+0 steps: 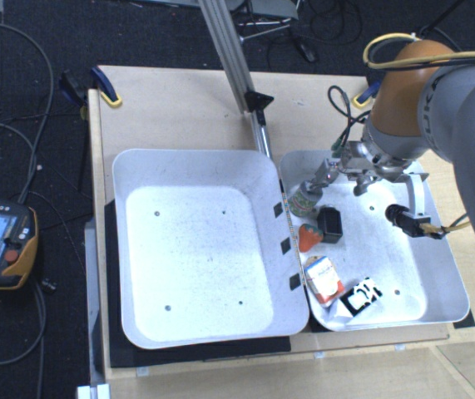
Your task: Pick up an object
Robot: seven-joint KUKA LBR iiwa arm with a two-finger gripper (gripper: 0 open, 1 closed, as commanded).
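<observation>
While the arm (437, 98) reaches in from the right, its end effector (324, 175) hangs low over the right bin (420, 281), just above a greenish can (305, 199); whether it is released or clenched cannot be told. Candidate objects cluster along the bin's left wall: a black block (330, 224), a red piece (309, 238), a red-white box (324, 278) and a black-white item (360, 296). Judged risk: crowding against the wall may deflect the can or block a clean grasp. The left bin (195, 248) shares the worktop (179, 106).

Two matt white plastic bins (195, 248) with speckled floors sit on a pale, smooth wooden desk (179, 106); beyond it, rough dark carpet (29, 65).
</observation>
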